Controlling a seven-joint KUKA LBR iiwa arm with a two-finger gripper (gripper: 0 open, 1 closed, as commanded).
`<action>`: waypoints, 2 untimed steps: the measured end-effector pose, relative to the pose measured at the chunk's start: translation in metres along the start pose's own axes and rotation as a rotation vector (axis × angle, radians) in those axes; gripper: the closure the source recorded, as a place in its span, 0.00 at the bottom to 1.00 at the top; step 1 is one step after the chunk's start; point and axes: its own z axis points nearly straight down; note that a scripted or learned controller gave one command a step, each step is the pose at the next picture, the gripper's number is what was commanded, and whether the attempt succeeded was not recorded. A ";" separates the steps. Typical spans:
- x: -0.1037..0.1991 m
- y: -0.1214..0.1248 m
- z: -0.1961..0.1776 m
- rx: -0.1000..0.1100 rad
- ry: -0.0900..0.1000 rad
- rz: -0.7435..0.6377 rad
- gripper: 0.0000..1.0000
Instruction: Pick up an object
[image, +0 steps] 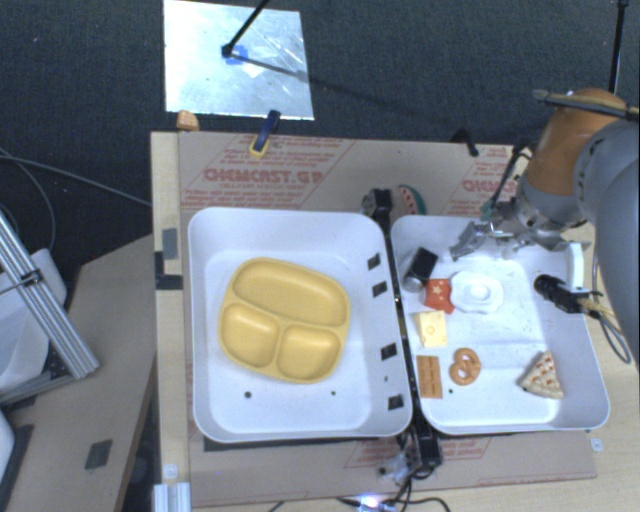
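The grey arm with its orange band enters at about two o'clock, and its tool hangs over the upper part of the right shallow white bin; whether the tool is released or clenched I cannot tell, and nothing is seen held in it

Candidates all lie in that bin: a small black block at ten o'clock of the bin's middle, a red and orange toy piece just below it, a round white lid-like piece beside that, a pale yellow cheese-like square at eight o'clock, a brown pretzel toy, an orange-brown cracker strip at seven o'clock near the wall, and a pizza-slice toy at five o'clock. The left bin bears a yellow three-compartment plastic tray

The step in hand looks like choosing and approaching. The white piece sits nearest, roughly at six o'clock of the tool, yet touches nearly the red piece; a straight descent centred on it, jaws spanning its narrow side away from the neighbour, seems best. Flat pieces risk slipping
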 end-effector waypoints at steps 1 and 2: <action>0.059 -0.044 0.011 0.008 0.000 0.001 0.00; -0.028 -0.091 0.011 0.006 0.000 0.005 0.00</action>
